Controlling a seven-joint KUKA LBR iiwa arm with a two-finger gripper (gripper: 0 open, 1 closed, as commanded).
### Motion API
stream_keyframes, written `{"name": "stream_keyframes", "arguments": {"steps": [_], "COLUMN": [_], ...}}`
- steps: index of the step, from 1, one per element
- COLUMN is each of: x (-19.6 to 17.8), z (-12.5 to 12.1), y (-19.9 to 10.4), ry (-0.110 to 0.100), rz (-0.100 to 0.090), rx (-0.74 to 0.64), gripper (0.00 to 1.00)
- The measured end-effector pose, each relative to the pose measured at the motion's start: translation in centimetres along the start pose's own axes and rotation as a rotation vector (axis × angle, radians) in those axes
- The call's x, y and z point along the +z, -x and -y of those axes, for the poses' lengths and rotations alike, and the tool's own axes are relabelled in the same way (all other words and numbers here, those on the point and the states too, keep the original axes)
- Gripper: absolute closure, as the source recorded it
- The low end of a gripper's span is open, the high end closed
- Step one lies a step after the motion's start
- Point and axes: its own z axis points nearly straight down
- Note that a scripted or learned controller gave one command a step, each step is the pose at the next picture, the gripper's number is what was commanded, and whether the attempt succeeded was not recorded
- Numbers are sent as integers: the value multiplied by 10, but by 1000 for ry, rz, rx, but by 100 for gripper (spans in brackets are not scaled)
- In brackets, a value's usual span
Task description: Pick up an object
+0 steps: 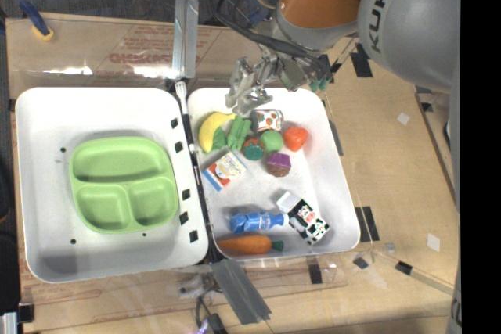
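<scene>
Even, bright light; soft focus

2 shallow white bins sit side by side on a wooden bench (391, 168). The left bin (39, 121) carries a light green tray (121, 184) with 3 compartments, 1 wide above and 2 smaller below. A grey metal strip (185, 35) stands at the junction of the bins' far edges. A blue and yellow clip (37, 21) lies at the bench's far-left corner.

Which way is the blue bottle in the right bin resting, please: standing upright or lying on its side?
Lying on its side. The blue bottle stretches lengthwise across the floor of the right bin, just above the carrot.
</scene>
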Motion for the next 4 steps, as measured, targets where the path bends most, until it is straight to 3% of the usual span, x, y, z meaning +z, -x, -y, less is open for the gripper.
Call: {"name": "stream_keyframes", "arguments": {"steps": [1, 2, 3, 4], "x": [11, -28, 79, 23], "z": [-34, -25, 11, 49], "y": [-44, 13, -38, -14], "ry": [2, 0, 4, -1], "rz": [1, 6, -2, 6], "rx": [96, 227, -151, 18], "gripper": [100, 100, 100, 100]}}
